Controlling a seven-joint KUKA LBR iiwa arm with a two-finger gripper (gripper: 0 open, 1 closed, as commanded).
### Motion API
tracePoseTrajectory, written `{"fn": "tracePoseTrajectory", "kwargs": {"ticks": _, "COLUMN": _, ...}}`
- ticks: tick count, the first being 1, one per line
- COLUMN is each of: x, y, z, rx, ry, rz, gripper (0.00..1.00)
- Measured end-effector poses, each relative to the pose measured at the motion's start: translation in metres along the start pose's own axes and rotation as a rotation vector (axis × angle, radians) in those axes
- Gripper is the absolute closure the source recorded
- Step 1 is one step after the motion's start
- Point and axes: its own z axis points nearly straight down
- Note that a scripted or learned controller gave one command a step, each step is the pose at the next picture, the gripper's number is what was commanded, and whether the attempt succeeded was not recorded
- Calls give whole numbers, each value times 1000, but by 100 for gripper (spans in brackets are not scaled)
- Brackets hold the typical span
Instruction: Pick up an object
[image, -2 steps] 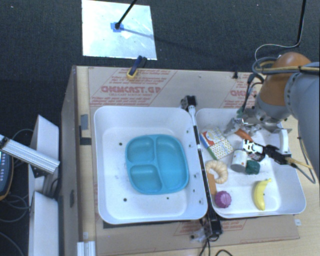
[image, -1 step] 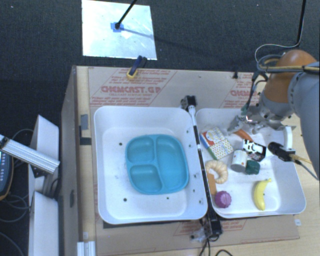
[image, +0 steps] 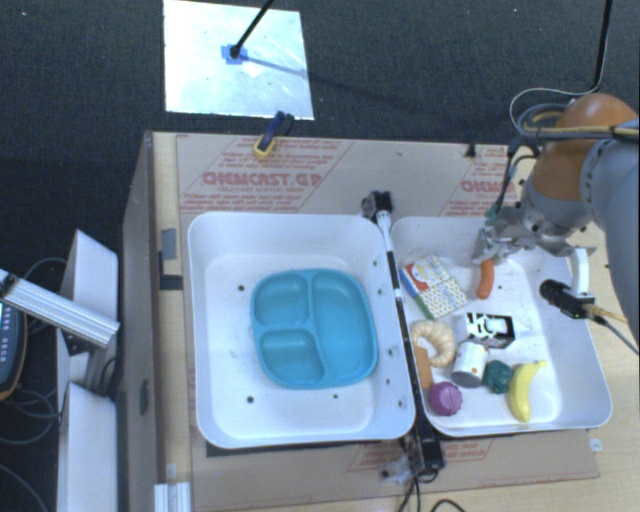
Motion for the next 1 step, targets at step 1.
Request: {"fn": "tracePoseTrajectory", "kwargs": {"ticks": 1, "x": 77, "y": 0, "z": -56, "rx": 2, "ry": 3, "rz": -1, "gripper": 100}}
